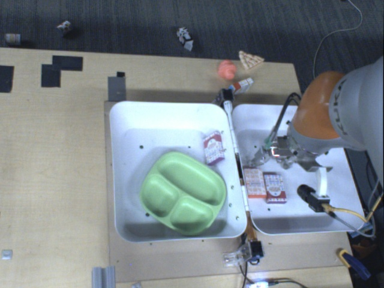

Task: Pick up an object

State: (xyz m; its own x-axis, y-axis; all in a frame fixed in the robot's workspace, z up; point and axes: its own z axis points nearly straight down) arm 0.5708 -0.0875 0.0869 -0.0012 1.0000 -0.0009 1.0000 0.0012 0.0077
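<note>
green plate [183, 192]: left of the shared bin rim [236, 167], at its near half. Three compartments, tilted. Takes up much of the left bin [120, 161].
packet pair: two flat red-and-white packets, left packet [254, 183] just right of the shared bin rim, right packet [275, 188] beside it and touching or nearly so. They lie on the floor of the right bin [336, 179].
packet axis: long sides run near-to-far, roughly parallel to the rim.
gripper [268, 153]: right of the rim, about mid-length, low over the right bin floor. The wrist covers it.
gripper state: can't tell how wide it is. Nothing visibly held.
key relation: the pair sits on the near side of the gripper, close by, the left packet slightly toward the rim. Only one arm, so no choice of side.
next move, my read: short shift toward the near end of the rim, then descend. Closing across the short side fits the packet axis.
risk: the packets lie flat and side by side, so it could catch both or slide off.
third packet [213, 147]: left of the rim, mid-length, close against it.
beyond the rim's far end: small tube [241, 86], orange ball [227, 69], pale wedge [251, 59], all on the bench.
</note>
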